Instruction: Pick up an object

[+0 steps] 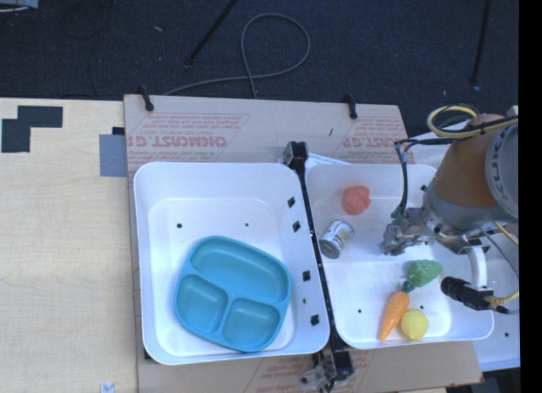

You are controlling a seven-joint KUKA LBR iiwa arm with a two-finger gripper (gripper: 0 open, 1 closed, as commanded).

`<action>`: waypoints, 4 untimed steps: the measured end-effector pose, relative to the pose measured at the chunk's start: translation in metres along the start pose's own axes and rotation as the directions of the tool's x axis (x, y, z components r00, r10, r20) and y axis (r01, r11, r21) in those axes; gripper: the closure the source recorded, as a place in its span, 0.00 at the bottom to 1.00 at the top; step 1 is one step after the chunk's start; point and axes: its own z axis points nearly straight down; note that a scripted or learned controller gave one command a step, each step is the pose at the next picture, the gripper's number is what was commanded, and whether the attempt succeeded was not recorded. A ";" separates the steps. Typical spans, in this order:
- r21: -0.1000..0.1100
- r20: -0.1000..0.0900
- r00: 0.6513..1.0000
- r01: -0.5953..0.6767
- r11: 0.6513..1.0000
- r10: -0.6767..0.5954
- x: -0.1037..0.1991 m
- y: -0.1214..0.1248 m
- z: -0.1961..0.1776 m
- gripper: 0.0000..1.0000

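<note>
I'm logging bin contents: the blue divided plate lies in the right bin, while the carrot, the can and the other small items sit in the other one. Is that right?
Not quite. The camera view shows the blue divided plate in the left bin, not the right. The carrot, the can and the other small items do sit in the other one, the right bin.

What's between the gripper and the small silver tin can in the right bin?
Nothing visible. The gripper hovers over the right bin's bare white floor, and the small silver tin can lies on its side to its left across an open gap.
</note>
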 end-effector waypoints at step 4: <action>-0.001 -0.002 1.000 0.009 1.000 -0.009 0.056 0.010 -0.133 1.00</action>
